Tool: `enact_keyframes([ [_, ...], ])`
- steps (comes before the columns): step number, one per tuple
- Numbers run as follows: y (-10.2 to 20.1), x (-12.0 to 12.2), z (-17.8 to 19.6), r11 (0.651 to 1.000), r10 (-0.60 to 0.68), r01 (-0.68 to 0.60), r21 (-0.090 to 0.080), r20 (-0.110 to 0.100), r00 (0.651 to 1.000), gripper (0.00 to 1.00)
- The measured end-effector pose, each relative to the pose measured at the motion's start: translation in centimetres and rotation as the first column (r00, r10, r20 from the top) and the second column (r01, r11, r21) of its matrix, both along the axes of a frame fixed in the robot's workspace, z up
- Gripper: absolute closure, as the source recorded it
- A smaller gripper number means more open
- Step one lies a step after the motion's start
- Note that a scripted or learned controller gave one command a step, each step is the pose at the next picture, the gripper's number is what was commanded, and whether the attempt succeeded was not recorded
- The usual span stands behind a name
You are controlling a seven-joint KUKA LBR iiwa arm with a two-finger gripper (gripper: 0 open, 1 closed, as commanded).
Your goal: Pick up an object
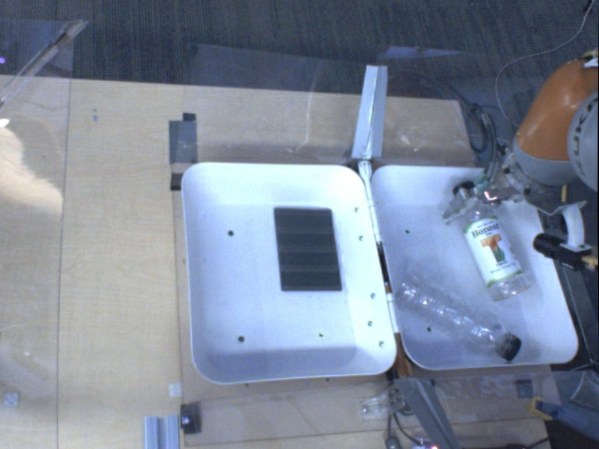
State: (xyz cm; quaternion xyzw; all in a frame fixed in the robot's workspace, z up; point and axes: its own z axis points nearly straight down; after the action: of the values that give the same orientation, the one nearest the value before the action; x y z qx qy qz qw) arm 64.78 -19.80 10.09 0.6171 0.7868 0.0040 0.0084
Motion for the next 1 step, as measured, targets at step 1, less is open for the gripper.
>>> enact_keyframes([
  [1,-0.6,2.31,-1.29,0.973,-0.232,0.232,0.004,-0.01,0.973,1.0],
])
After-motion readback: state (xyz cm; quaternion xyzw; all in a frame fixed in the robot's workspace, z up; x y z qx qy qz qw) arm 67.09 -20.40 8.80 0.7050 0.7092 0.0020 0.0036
